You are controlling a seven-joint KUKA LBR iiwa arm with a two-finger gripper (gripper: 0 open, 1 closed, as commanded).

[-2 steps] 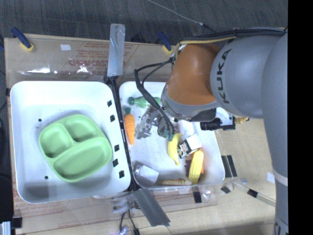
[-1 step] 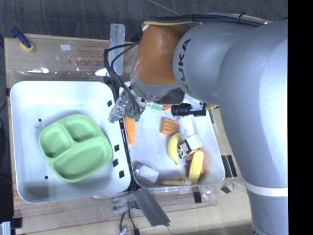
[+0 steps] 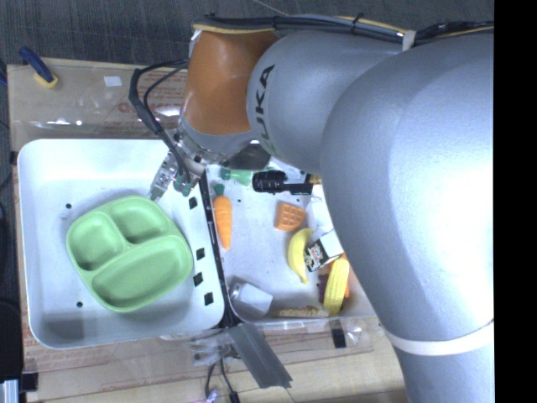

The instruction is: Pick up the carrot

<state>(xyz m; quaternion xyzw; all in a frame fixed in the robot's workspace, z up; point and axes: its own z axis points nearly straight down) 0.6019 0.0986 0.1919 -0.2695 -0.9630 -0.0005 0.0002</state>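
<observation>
The carrot (image 3: 222,219) is orange with a green top and lies lengthwise in the right bin, close against the divider between the two bins. My gripper (image 3: 171,180) hangs over the upper right corner of the left bin (image 3: 50,166), up and to the left of the carrot and apart from it. Its fingers look open with nothing between them. The big grey arm with its orange band covers the right side of the view.
A green divided plate (image 3: 130,250) lies in the left bin. In the right bin are an orange waffle-like piece (image 3: 289,216), a banana (image 3: 297,254), a corn cob (image 3: 336,282), a small dark packet (image 3: 316,256) and a green item (image 3: 237,175).
</observation>
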